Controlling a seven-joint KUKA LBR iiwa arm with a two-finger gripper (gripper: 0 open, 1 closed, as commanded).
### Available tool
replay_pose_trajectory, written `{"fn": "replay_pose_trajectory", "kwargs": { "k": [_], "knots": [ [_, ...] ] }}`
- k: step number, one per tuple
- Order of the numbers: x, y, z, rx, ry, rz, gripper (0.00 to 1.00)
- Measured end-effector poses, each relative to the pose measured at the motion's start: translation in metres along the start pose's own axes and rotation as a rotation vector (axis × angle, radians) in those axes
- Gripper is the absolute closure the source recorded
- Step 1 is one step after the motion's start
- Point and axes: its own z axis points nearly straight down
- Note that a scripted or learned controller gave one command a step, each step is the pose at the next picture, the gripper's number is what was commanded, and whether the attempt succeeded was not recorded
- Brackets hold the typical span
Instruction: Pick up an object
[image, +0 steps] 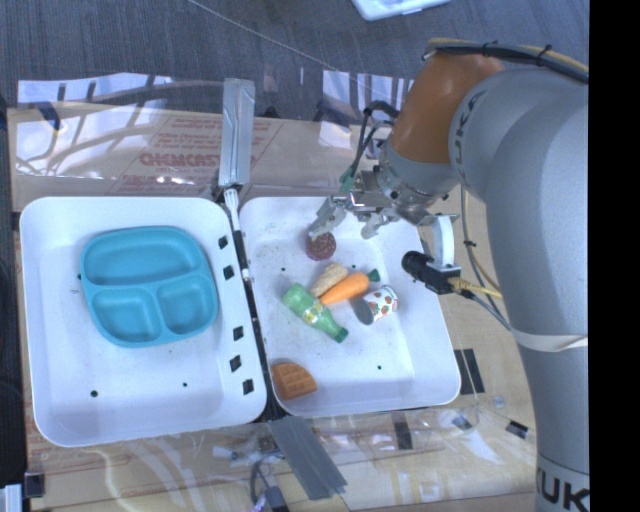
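Small round brown-red object (321, 245)

Below me the tabletop (130, 160) is brown cardboard under a clear plastic sheet that catches bright glare and streaky reflections along its far edge. Faint red printing shows on the cardboard. A strip of grey tape (236, 130) runs up from between the bins toward the far edge, and another grey strip (310, 455) lies at the near edge among small dark markers. Beyond the tabletop the floor (200, 40) is dark grey carpet, with a pale sheet (395, 8) lying at the top.
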Motion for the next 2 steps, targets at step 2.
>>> {"fn": "replay_pose_trajectory", "kwargs": {
  "k": [2],
  "knots": [
    [-0.024,-0.112,0.105,-0.001,-0.001,0.003,0.00]
  ]
}}
